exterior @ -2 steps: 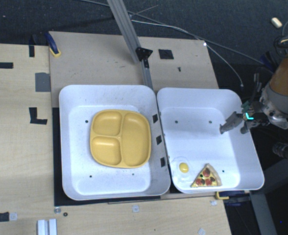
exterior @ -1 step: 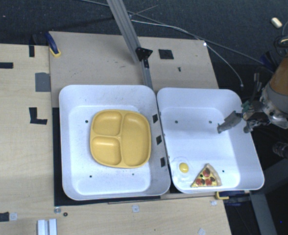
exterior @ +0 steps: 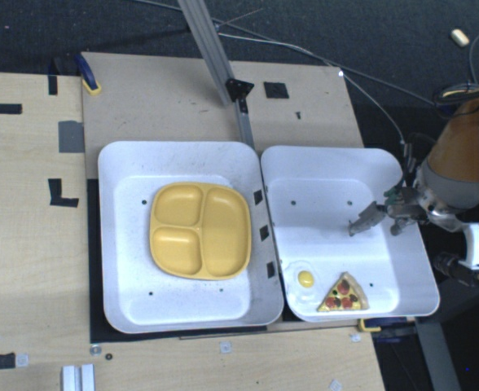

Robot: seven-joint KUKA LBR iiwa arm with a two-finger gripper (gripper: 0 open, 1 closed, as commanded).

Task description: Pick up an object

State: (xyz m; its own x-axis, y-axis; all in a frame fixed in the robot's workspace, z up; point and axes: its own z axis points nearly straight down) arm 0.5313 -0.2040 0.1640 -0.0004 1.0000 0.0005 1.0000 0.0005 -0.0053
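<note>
In the right bin [exterior: 329, 169], a toy pizza slice [exterior: 344, 293] lies near the front edge. A small white fried egg with a yellow yolk [exterior: 305, 279] sits just left of it. My gripper [exterior: 376, 226] hangs over the right side of that bin, above and behind the pizza slice. Its fingers [exterior: 363, 221] are spread open with nothing between them. A yellow divided plate [exterior: 200, 230] rests in the middle of the left bin [exterior: 125, 177].
A slanted metal pole [exterior: 211, 39] rises behind the bins, and thin cables run across the dark floor at the back. The arm's orange band and grey wrist [exterior: 455, 161] stand at the right bin's right rim. The bin's far half shows bare white floor.
</note>
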